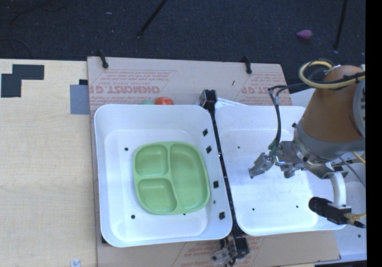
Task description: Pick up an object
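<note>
One green divided plate [171, 177] is seen lying flat in the left bin [113, 140], with the gripper [258, 168] kept apart on the plate's right.

The gripper is held over the right bin [262, 134], past the black strip [221, 164] that runs between the plate and that bin; whether the gripper is clenched or released cannot be told. A small orange object [164, 101] is seen behind the plate, outside the bin's far wall, on the cardboard sheet [131, 83]. A small purple object [304, 34] is seen on the dark floor, well beyond the plate to its upper right.
</note>
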Controlling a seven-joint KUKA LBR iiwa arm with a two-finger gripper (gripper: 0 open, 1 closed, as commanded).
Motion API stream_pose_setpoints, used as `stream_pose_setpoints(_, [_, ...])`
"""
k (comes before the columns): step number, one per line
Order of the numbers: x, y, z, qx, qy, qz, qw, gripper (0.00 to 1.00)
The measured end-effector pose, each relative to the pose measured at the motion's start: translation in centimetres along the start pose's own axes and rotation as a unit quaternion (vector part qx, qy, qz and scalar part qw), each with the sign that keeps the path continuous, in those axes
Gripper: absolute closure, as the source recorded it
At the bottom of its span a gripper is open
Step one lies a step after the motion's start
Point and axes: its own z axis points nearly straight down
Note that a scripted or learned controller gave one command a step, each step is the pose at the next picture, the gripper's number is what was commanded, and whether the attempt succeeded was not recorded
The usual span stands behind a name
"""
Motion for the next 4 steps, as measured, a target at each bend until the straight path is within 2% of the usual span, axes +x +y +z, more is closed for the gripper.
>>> stream_pose_setpoints(1, [0.0,0.3,-0.7,-0.006,0.000,-0.001,1.0000,0.00])
stream_pose_setpoints(3, [0.0,1.0,10.7,-0.005,0.000,-0.001,1.0000,0.00])
stream_pose_setpoints(4, [-0.2,1.0,9.5,-0.005,0.000,0.003,1.0000,1.00])
